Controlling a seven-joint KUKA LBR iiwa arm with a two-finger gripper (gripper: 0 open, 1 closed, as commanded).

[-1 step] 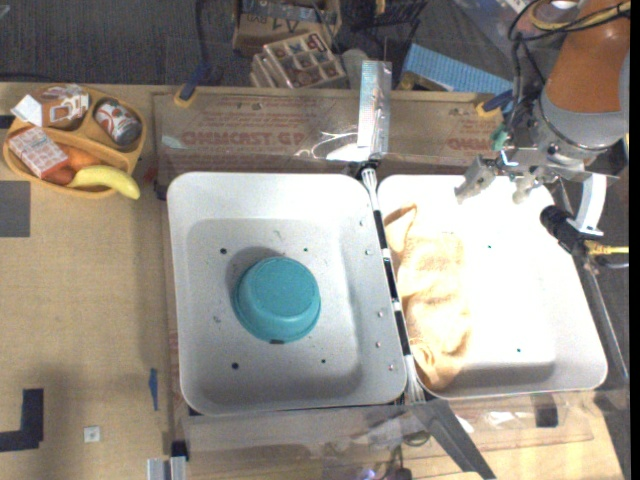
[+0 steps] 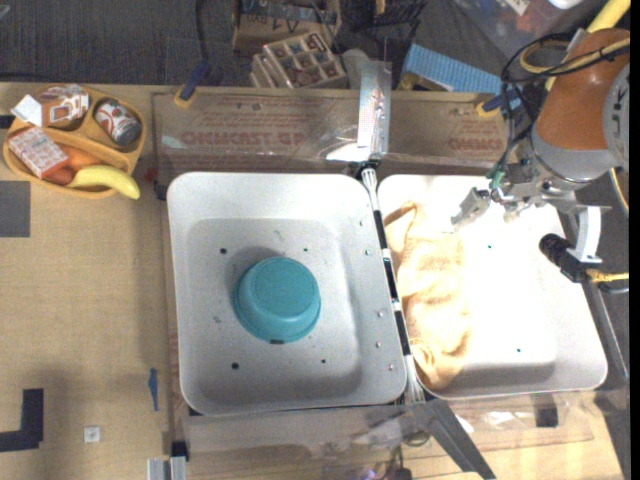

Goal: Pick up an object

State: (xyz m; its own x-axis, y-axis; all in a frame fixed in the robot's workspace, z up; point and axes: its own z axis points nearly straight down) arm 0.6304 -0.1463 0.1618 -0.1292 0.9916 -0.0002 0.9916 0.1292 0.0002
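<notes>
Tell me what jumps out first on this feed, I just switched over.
A teal bowl sits upside down in the middle of the left bin. In the right bin, a crumpled yellow cloth lies along the left wall. The gripper hangs over that bin's far edge, apart from the cloth.

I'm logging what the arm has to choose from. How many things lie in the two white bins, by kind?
Teal bowl, upside down in the left bin: 1
Yellow cloth, crumpled along the left side of the right bin: 1
Total: 2
</notes>
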